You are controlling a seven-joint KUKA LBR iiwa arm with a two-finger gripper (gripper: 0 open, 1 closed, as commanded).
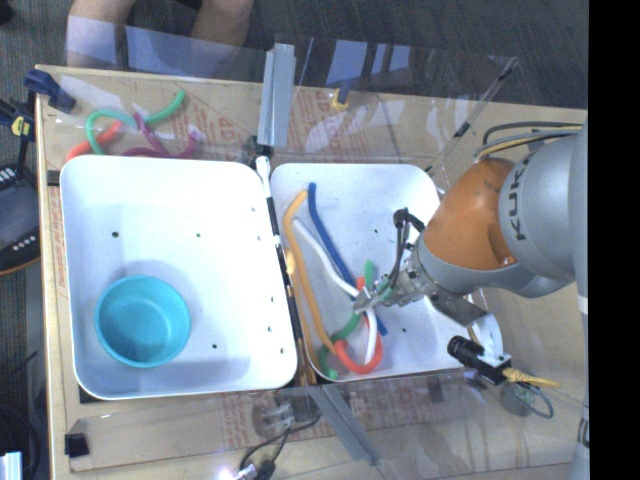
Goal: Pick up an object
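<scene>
The right bin (400,183) holds a tangle of bendy strands: a blue one (325,238), a white one (325,268), a long orange-yellow one (305,298), a green one (350,323) and a red loop (355,360). My gripper (378,293) is down in this bin, its tip at the spot where the white, green and blue strands cross. The orange and grey wrist (480,233) above hides the bin's right side. I cannot make out a strand between the fingers.
A light blue bowl (142,320) sits in the front left of the left bin (170,208). Loose green, pink and red strands (130,133) lie on the bench behind that bin. A metal bar (275,93) stands behind the divide.
</scene>
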